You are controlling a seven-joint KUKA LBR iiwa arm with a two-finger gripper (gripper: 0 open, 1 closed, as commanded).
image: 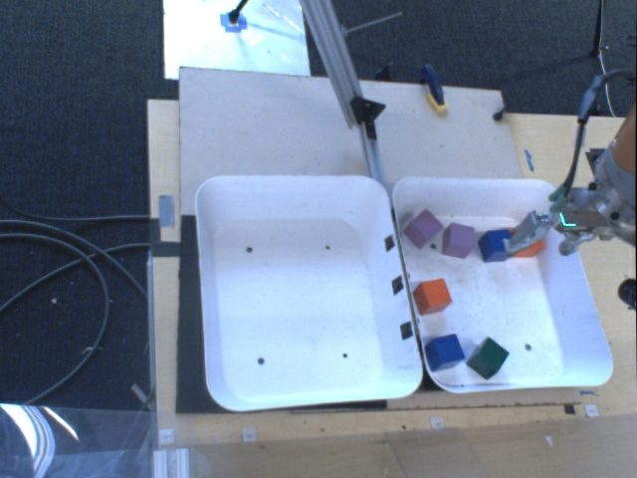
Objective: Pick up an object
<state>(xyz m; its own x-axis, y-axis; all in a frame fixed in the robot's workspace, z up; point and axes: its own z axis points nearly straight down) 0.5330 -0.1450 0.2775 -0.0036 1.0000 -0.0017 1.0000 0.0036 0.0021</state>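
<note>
The gripper reaches in from three o'clock over the right bin, its tip low above the bin floor near the upper right part. It sits right at a blue cube on its nine-o'clock side and an orange block that peeks out at its five o'clock — whether either one is actually between the fingers I cannot tell, nor whether the fingers are spread or closed.

At nine o'clock from the blue cube lie two purple cubes, touching or nearly so: one just beside the blue cube, the other nearer the bin's left wall. Toward six o'clock from those, an orange cube rests close to the left wall. Farther down, near the front wall, a second blue cube and a dark green cube sit side by side — slightly apart.

The left bin lies at nine o'clock of the right one, their walls meeting.
</note>
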